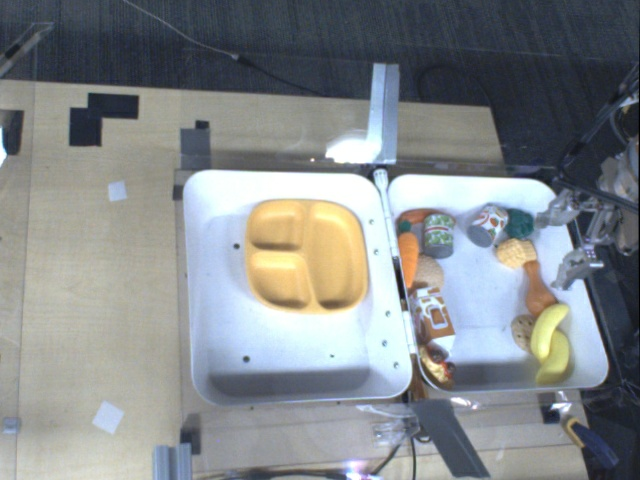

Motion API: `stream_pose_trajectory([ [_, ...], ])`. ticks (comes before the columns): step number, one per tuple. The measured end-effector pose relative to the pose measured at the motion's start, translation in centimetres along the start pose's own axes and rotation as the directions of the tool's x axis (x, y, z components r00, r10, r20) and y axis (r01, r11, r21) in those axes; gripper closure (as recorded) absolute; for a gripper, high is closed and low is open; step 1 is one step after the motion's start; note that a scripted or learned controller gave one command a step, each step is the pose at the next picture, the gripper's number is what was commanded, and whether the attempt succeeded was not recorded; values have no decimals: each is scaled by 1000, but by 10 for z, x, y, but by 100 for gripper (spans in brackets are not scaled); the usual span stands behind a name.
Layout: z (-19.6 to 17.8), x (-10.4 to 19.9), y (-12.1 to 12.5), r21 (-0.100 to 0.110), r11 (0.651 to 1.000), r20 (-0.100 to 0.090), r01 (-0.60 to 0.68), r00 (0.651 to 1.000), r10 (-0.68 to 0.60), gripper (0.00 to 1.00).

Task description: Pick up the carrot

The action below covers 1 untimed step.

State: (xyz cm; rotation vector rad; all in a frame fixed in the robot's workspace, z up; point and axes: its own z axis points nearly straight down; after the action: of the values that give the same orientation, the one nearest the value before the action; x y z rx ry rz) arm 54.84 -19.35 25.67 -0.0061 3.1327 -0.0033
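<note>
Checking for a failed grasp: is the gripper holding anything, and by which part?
Nothing is held. The gripper sits at the right bin's right edge, while the carrot lies apart by the left wall.

— What sits on the bench [90, 298]?
— Two shallow white bins. The right bin [490, 328] lies closest to the gripper [572, 236], its far-right rim just under it.
— And the other?
— The left bin [215, 298] touches it, on the side away from the gripper.
</note>
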Motion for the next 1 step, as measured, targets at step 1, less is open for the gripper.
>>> stream_pose_trajectory([
  [1,96,-47,-10,-3,998,-9,-60,998,60,0],
])
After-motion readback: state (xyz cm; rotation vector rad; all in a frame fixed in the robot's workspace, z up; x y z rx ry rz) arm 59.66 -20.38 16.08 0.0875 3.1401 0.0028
